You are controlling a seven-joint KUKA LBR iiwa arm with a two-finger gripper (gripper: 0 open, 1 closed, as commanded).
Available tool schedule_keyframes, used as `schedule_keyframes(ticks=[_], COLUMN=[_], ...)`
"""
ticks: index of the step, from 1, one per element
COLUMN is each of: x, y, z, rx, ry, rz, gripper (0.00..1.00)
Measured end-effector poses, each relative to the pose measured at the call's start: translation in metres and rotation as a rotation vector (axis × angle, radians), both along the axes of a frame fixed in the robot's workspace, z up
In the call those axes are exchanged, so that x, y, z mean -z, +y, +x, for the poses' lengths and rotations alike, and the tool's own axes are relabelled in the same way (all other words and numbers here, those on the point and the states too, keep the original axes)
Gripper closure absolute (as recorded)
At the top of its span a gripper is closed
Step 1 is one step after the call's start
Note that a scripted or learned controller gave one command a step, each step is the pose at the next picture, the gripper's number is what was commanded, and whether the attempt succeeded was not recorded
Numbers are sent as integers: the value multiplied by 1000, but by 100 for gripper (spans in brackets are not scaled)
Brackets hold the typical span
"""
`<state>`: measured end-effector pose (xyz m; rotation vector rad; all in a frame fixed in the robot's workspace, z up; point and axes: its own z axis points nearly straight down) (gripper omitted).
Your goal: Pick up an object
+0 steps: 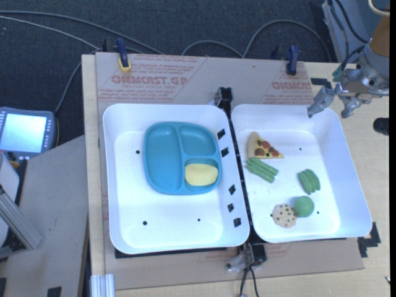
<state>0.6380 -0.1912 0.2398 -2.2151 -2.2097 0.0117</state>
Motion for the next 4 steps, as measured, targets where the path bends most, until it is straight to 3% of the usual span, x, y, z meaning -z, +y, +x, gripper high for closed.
schedule_keyframes(ticks=[1,4], x=[-9,158], y=[1,16], z=[3,5], rx=[-3,-5], ry=[-14,-9], rz=[-3,-2], gripper=[0,0])
